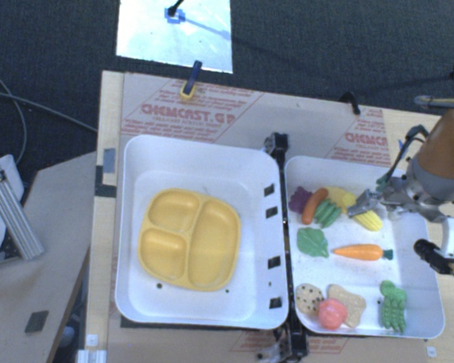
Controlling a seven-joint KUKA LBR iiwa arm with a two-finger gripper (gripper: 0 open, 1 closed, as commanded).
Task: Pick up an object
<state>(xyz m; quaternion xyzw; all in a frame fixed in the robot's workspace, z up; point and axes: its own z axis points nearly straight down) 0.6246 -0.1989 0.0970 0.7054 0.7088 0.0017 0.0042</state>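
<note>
The right bin [425, 276] holds several toy foods. Along its far side lie a purple piece [299, 198], a red-orange piece [314, 206], a green pod [327, 215] and a yellow piece [341, 197]. A yellow corn cob [372, 221] lies just right of them. My gripper [364, 206] hangs over the bin's far right part, right at the corn's upper left end. The view does not tell me whether it touches the corn. An orange carrot [358, 251] and a green leaf [312, 242] lie in the middle.
A yellow divided plate [190, 239] sits in the left bin [205, 163]. Near the right bin's front edge are a cookie [308, 297], a toast slice [350, 300], a pink fruit [332, 313] and a green bunch [393, 304]. A black divider [281, 238] runs between the bins.
</note>
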